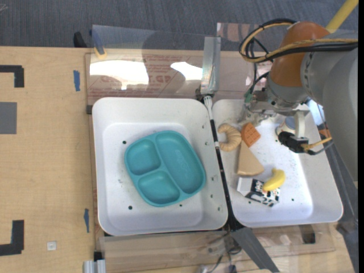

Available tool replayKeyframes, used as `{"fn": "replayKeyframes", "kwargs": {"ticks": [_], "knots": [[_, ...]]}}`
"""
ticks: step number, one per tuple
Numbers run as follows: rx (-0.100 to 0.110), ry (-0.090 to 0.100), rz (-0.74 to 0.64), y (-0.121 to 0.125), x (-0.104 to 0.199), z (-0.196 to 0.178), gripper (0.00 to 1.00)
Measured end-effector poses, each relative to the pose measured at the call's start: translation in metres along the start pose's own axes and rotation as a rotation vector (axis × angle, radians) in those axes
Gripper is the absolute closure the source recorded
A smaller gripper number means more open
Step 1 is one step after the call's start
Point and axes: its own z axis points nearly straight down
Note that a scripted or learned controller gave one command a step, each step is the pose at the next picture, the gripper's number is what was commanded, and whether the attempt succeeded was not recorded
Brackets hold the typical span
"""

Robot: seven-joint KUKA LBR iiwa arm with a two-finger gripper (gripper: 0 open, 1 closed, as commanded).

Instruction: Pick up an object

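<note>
everything here is placed against the right bin [318, 209]. nearest the camera, by its front wall, lies a small black-and-white block [260, 191], and touching its upper right edge a yellow banana-like toy [275, 180]. just behind them, toward the bin's middle, sits a tan wedge [248, 161], its tip pointing back at an orange block [250, 134]. a beige curved piece like a croissant [229, 136] leans near the bin's left wall, just beside the orange block. across that wall, in the left bin [108, 152], a teal divided plate [164, 167] lies flat.

farthest back, the gripper [263, 114] hangs over the right bin's rear part, just behind the orange block; whether it is open or closed i cannot tell, and nothing can be seen held.

the likely target is the orange block or the croissant. the risk, as i judge it: these pieces crowd together, so a descent may land on two at once, nudge the wedge, or pinch against the left wall and come up with nothing.
</note>
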Motion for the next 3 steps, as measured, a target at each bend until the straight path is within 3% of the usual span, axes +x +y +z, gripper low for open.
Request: {"fn": "replayKeyframes", "kwargs": {"ticks": [1,2,3], "knots": [[-0.004,0.006,-0.005,-0.038,0.087,-0.094,1.00],[0.010,0.002,0.003,-0.041,0.081,-0.087,0.00],[0.015,0.000,0.013,-0.035,-0.004,-0.033,0.00]]}}
